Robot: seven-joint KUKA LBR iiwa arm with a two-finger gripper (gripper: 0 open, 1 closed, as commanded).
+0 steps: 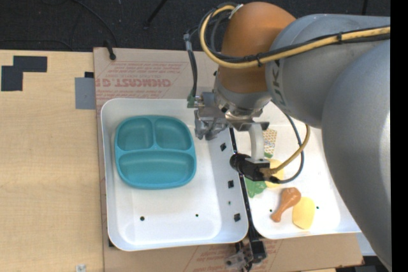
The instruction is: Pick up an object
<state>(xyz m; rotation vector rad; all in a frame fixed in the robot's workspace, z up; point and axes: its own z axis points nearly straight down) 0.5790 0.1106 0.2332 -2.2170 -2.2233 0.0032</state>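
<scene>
A robot gripper hangs just right of a teal plate, likely poised to choose a target; whether it grasps anything cannot be told.

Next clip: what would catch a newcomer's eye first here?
The grey arm with its orange band looms over the divide between the two bins, covering much of the right one. A teal divided plate lies in the left bin, toward its far end. In the near part of the right bin lie a toy drumstick and a yellow piece.
</scene>
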